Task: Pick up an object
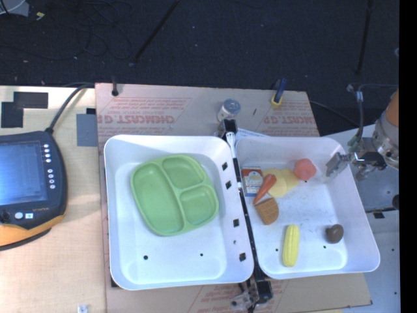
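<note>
The right bin (355,256) holds several small toy foods. A corn cob (290,244) lies near its front, and a small brown ball (334,233) sits to the right of the cob. In the left part of the bin lie a carrot (264,188), a brown bread piece (267,210), a yellow piece (283,183), a small red-and-white carton (251,177) and a pinkish-red round fruit (304,169). My gripper (341,162) hangs over the bin's right rim, to the right of the round fruit, with nothing seen in it.
A green divided plate (174,194) lies in the left bin (124,246). A teach pendant (29,181) rests on the bench at far left. Clamps (229,132) join the bins along the middle. The arm's wrist (391,132) is at the right edge.
</note>
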You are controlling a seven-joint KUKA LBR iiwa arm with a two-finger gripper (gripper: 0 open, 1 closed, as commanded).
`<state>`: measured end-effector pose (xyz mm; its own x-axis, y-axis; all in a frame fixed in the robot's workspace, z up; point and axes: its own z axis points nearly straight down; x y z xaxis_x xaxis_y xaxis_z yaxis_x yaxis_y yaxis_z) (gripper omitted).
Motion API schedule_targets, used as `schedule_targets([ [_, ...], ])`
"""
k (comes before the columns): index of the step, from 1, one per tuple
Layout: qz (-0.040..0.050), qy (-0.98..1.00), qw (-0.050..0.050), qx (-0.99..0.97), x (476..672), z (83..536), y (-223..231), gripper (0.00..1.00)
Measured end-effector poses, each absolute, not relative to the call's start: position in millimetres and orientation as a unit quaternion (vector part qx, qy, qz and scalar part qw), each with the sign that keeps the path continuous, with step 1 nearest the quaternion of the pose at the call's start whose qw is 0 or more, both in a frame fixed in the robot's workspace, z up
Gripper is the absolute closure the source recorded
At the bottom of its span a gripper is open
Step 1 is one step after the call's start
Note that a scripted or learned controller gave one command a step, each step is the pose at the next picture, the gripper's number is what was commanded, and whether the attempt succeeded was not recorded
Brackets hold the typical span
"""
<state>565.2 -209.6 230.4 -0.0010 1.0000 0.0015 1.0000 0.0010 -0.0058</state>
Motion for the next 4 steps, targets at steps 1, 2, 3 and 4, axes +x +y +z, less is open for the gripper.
schedule_targets([
  [1, 0.0025, -0.708, 0.005, -0.706, 565.6, 238, -210, 1.00],
  [2, 0.0029, -0.709, 0.007, -0.705, 548.6, 138, -135, 1.00],
  [3, 0.0019, -0.707, 0.003, -0.707, 550.4, 144, -140, 0.00],
  [4, 0.0014, -0.707, 0.001, -0.707, 498.9, 93, -90, 0.00],
])
